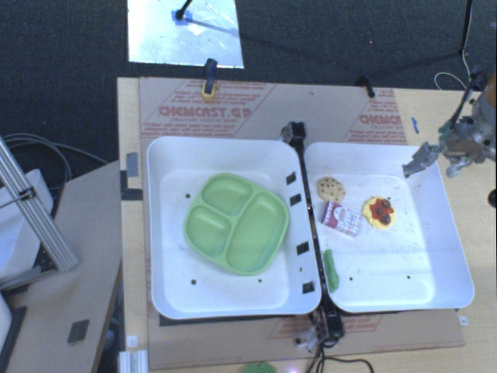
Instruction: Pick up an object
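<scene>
Tool (pixel 425 160) hangs over the far right corner of the right bin (pixel 435 290); I cannot tell its state. Cookie (pixel 331 188) lies well apart.

Single fixed camera, mounted above the counter (pixel 233 99) and looking down at a slant, its far edge at the top of the frame. It stands far enough off to take in both white bins whole: the left bin (pixel 167 177) and the right bin (pixel 443 263), side by side, with dark floor (pixel 62 53) beyond the counter's far edge. The arm enters at the frame's right margin, so the tool (pixel 425 162) appears at the right bin's far right corner; both bins lie leftward and nearer the camera from it.
</scene>
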Controlling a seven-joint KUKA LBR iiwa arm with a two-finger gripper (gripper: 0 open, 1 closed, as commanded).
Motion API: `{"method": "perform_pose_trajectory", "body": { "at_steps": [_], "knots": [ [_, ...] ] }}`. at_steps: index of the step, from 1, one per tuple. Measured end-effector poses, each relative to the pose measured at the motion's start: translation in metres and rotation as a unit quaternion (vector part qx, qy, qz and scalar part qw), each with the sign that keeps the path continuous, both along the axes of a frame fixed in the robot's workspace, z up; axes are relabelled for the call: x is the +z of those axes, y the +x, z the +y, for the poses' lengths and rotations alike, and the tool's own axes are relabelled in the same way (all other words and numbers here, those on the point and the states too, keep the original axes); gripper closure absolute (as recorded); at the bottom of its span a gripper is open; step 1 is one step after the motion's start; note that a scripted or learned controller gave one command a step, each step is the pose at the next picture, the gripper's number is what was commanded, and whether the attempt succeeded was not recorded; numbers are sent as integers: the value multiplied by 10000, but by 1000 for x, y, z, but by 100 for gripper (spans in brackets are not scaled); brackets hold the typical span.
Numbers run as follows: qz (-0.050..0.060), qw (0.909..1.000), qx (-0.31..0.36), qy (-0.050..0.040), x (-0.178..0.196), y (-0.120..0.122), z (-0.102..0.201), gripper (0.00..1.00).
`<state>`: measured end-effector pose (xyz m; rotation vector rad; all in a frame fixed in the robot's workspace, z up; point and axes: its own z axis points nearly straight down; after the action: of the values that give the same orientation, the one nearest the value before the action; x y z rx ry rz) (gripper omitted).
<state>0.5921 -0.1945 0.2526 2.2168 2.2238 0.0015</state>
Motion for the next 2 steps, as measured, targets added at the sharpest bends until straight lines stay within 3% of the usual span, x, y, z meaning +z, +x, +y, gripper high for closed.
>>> {"method": "perform_pose_trajectory", "body": {
  "at_steps": [1,2],
  "knots": [
    [87,10000,-32,33,-158,-92,3,0],
    [-11,10000,-11,-3,-139,-84,2,100]
  ]
}}
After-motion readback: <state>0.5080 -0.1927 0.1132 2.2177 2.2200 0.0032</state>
